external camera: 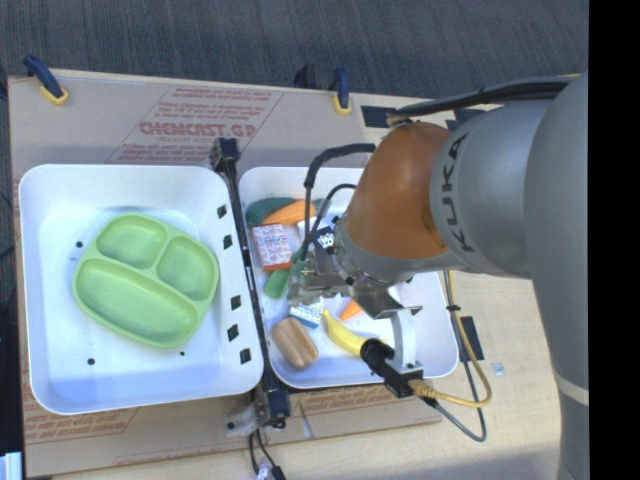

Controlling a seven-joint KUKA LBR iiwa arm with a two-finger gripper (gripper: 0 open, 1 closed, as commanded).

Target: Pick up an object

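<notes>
The arm reaches in over the right bin, its orange band and wrist covering much of the pile, and the claw is down among the objects near the bin's left side. Whether it is open or closed cannot be told from here, since the wrist housing hides its tips, so nothing can be said to be held. The candidates for picking all lie in this bin: a red-and-white packet just beside the divider, a tan bread-roll-like piece near the front edge, a yellow banana beside it, and an orange and a dark green item toward the back. The left bin carries a green divided plate, well apart from the arm. By my reading the reach is done, while the grasp and lift are unconfirmed, so the task remains open.
</notes>
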